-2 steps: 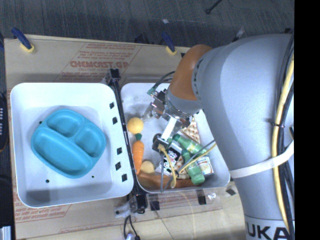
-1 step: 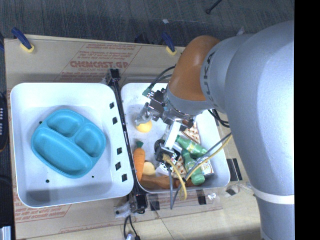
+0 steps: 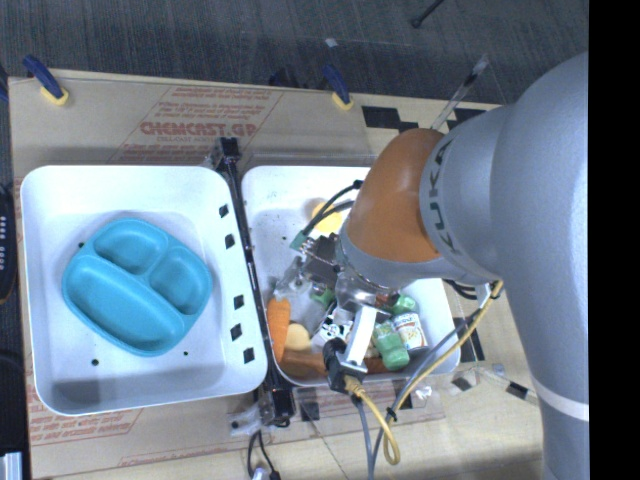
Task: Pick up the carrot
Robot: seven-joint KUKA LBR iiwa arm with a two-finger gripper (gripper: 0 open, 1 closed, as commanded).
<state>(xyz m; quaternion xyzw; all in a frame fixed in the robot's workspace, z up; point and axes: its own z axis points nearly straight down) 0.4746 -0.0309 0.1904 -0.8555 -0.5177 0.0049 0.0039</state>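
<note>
- camera view looked down on two white bins set side by side on a sheet of brown cardboard (image 3: pixel 150 118). it was printed in red with "chemcast gp", and the smaller red lines under that were too blurred to read.
- the arm (image 3: pixel 520 218) reached over the right bin (image 3: pixel 270 193), with dark "kuka" lettering just beside its orange band (image 3: pixel 395 208).
- the gripper (image 3: pixel 320 303) hung low in the right bin among the clutter — whether it was clenched or released could not be told.
- the carrot (image 3: pixel 278 320) lay against the right bin's left wall, towards the near end, just beside the gripper.
- two green bottles (image 3: pixel 395 346) with white labels lay on the gripper's other side — their print was too small to read.
- the left bin (image 3: pixel 40 268) held a blue divided plate (image 3: pixel 135 283).
</note>
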